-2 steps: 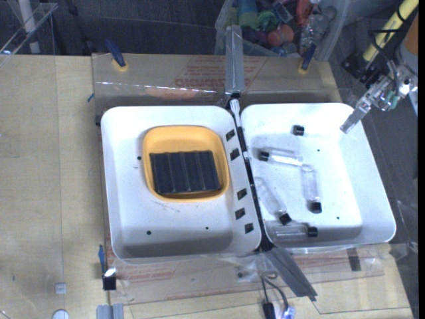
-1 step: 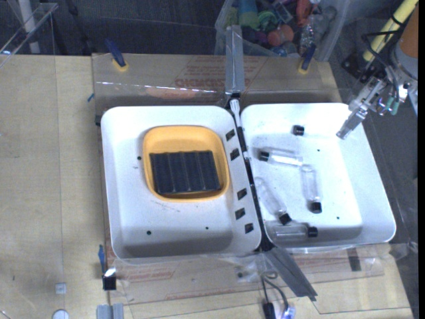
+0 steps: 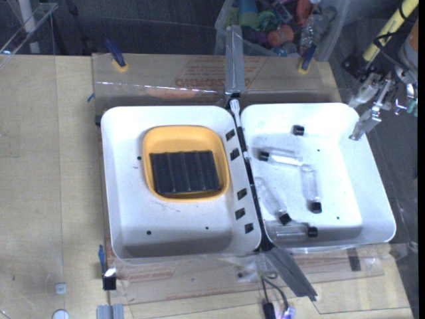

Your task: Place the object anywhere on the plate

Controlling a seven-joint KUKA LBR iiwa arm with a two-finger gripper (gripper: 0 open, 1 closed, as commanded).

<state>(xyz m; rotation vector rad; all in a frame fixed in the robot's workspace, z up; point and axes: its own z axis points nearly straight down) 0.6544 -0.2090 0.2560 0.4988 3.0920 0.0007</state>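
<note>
A wooden bench (image 3: pixel 46 178) carries two shallow white bins side by side, the left bin (image 3: pixel 123 178) and the right bin (image 3: pixel 372 191), meeting at a dark divider (image 3: pixel 240 171) that bears small black squares. Behind them lies a clear sheet (image 3: pixel 179 78) pinned by two blue clamps, one on the left (image 3: pixel 118 58) and one on the right (image 3: pixel 306 58). Farther back stands a clear tub of colourful toys (image 3: pixel 279 12).
</note>
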